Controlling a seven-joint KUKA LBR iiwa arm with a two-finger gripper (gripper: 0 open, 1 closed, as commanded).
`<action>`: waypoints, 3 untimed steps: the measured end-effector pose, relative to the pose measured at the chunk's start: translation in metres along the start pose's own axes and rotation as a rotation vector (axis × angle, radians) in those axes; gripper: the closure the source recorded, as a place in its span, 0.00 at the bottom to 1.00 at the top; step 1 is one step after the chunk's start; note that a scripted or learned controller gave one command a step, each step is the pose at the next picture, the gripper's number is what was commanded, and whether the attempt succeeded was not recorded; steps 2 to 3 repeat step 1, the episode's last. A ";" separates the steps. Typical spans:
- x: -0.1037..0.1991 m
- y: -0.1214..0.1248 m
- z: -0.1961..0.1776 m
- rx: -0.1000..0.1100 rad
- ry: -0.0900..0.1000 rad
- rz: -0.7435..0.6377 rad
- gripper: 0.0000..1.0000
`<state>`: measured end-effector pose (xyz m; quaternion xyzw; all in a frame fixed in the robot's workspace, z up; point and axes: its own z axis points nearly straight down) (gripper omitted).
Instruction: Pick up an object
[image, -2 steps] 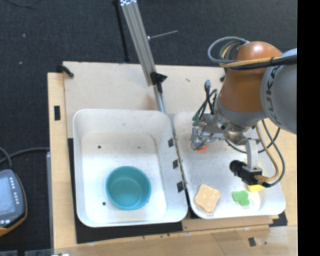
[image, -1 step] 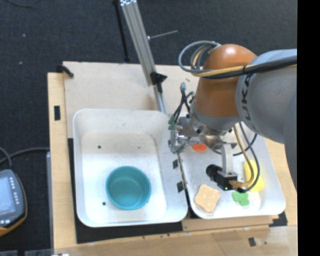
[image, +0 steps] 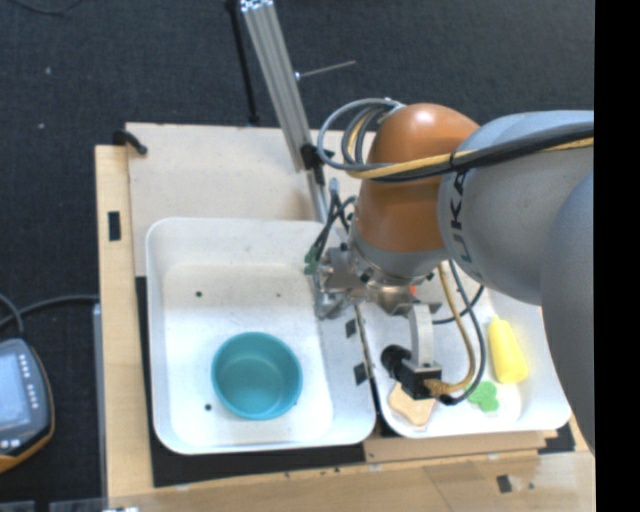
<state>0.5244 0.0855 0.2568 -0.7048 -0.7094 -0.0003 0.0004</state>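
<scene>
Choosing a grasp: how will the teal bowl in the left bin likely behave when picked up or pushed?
The teal bowl looks rigid and probably light. Sitting upright, it should slide rather than roll. Its smooth rim may slip.

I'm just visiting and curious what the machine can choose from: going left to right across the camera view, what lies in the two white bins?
Teal bowl → tan flat piece → yellow object.
</scene>
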 end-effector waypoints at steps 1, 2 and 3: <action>-0.002 0.000 0.000 -0.001 0.001 0.004 0.00; -0.002 0.000 0.000 -0.001 0.001 0.004 0.00; -0.002 0.000 0.000 -0.001 0.001 0.004 0.00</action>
